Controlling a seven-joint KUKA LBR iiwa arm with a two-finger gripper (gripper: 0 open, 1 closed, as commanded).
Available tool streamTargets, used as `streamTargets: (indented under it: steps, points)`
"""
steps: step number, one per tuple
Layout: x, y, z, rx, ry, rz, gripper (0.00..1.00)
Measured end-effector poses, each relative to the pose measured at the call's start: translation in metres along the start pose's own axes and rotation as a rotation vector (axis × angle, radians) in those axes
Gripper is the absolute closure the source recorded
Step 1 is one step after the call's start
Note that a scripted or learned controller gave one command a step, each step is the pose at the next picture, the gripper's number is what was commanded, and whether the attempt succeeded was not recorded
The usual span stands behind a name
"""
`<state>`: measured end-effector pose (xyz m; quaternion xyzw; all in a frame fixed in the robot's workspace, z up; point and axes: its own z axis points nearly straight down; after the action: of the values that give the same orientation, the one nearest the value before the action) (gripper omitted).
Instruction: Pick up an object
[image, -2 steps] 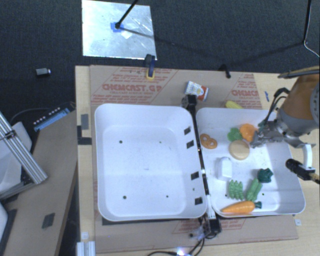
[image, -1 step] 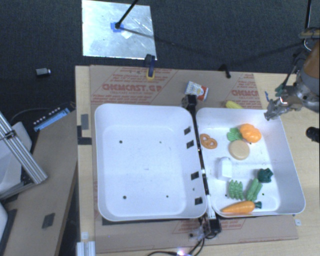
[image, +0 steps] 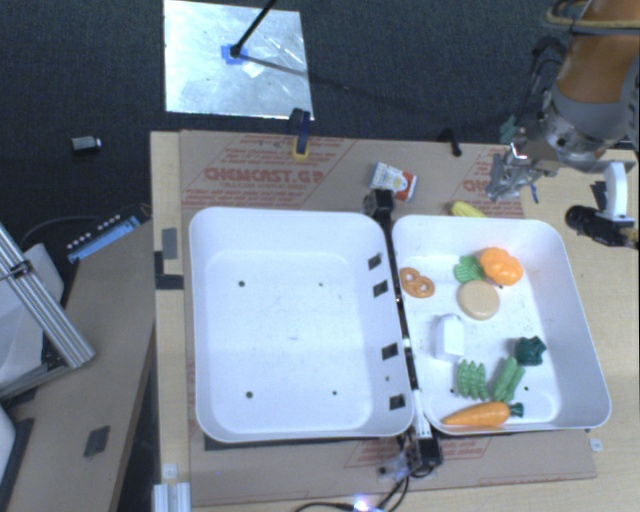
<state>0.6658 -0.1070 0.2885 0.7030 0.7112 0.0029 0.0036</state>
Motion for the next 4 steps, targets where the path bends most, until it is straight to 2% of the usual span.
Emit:
streamTargets:
  steps: [3,4]
  points:
    - [0.1,0.004,-0.006,0.007,0.001,0.005,1.0]
    - [0.14,0.005,-0.023,0.005,0.001,0.005,1.0]
